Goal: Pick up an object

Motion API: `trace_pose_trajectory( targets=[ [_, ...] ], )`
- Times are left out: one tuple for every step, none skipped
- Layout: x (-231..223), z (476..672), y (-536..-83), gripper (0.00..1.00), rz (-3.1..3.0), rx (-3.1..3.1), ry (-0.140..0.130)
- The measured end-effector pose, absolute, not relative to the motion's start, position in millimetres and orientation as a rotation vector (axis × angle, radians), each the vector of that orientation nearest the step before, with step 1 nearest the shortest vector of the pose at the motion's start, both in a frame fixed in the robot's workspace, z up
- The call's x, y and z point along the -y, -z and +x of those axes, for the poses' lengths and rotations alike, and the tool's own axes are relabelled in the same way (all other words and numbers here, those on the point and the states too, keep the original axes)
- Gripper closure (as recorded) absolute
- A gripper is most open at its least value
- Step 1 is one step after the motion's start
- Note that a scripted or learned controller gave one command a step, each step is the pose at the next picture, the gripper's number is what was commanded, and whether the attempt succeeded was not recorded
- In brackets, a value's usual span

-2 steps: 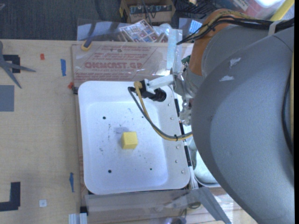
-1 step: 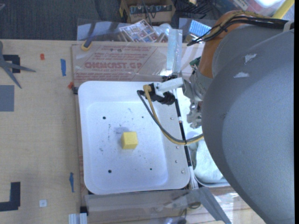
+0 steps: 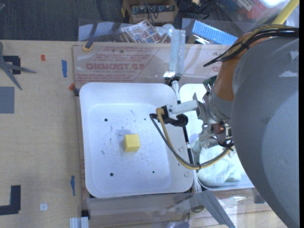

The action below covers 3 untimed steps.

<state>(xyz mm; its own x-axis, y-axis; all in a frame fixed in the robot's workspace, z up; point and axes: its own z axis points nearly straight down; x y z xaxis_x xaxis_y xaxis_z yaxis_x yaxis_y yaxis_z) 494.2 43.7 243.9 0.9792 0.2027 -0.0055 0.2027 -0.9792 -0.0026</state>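
Observation:
A small yellow cube (image 3: 132, 142) lies on the floor of the left white bin (image 3: 95, 99), a little left of its middle. My gripper (image 3: 213, 136) hangs below the orange-banded wrist over the right bin (image 3: 190, 90), close to the divider between the bins. It is well to the right of the cube and apart from it. A crumpled white cloth (image 3: 222, 171) lies in the right bin just below the gripper. The arm's grey bulk hides most of the right bin.
A white bracket with a black and yellow cable (image 3: 167, 136) sticks out from the wrist over the left bin's right side. Clear plastic sheets and boxes (image 3: 142, 32) lie behind the bins. Blue tape marks (image 3: 64, 68) dot the wooden bench at the left.

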Motion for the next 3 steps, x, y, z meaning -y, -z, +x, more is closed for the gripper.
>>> trace_pose_trajectory(
  targets=[
    [-52.3, 478.7, -198.7, 1.0, -3.097, 0.508, -0.008],
    [-76.3, 479.6, -226.3, 1.0, -3.126, 0.311, 0.0],
    [-73.3, 484.6, -264.6, 1.0, -3.074, 0.644, -0.004]
  ],
)
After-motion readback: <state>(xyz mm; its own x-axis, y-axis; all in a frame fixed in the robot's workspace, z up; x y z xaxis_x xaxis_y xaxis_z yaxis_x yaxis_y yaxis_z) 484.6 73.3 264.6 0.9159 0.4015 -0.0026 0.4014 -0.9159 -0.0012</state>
